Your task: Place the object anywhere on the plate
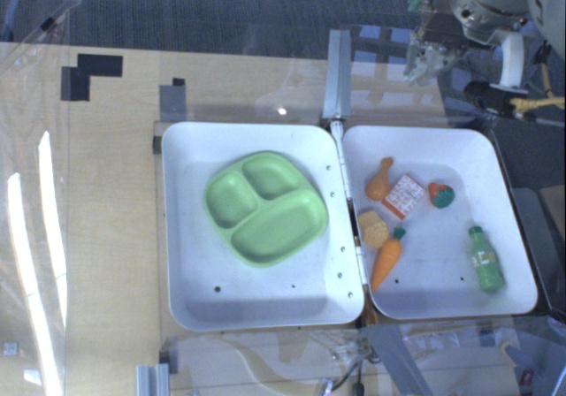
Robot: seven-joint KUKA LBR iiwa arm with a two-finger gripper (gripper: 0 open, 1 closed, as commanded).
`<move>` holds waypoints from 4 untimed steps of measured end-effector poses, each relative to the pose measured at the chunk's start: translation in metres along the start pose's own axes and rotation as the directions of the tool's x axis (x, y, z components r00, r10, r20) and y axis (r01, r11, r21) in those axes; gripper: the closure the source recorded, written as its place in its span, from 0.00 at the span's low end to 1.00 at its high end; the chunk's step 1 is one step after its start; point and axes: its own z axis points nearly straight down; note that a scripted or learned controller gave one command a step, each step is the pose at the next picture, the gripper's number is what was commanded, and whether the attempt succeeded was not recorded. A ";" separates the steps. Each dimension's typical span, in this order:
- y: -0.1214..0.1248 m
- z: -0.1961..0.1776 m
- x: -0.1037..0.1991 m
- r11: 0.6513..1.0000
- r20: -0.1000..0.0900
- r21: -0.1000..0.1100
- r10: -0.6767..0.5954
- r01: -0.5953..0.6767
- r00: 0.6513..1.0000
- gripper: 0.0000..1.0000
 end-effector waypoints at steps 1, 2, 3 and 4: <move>-0.058 0.144 0.056 0.999 -0.001 0.005 -0.034 0.034 0.999 1.00; -0.084 0.110 -0.004 0.949 0.000 0.002 0.317 -0.317 0.949 1.00; -0.038 0.118 -0.064 0.923 0.002 0.003 0.385 -0.385 0.923 1.00; 0.017 0.087 -0.093 0.864 0.002 0.001 0.503 -0.503 0.864 1.00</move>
